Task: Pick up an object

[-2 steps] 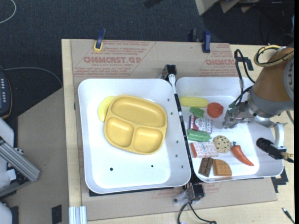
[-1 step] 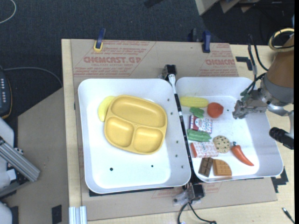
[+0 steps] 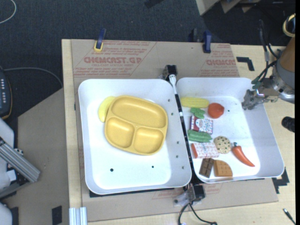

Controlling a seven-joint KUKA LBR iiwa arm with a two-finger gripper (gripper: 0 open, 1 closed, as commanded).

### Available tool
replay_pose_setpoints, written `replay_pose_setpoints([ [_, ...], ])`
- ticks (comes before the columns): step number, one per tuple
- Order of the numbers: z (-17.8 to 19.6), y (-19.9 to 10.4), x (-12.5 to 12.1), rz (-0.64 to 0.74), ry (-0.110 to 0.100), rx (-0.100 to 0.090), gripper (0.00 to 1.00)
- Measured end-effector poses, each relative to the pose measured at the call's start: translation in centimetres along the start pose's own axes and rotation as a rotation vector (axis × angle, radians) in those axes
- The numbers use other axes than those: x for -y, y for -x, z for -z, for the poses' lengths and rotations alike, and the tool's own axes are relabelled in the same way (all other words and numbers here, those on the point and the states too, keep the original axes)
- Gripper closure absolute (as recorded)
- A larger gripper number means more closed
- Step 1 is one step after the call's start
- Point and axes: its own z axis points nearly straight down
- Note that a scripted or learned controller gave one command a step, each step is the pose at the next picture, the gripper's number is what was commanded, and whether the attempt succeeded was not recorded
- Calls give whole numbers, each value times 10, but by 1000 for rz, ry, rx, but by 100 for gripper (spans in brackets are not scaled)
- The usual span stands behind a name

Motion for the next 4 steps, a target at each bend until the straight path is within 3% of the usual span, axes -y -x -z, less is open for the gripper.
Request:
replay_pose_setpoints([
  [1,18,0,-1,0,-3,-1,100],
  [3,5,-95,-10,5,-10,-5,100],
  [4,15,-142,-15,5,-5,-5,100],
])
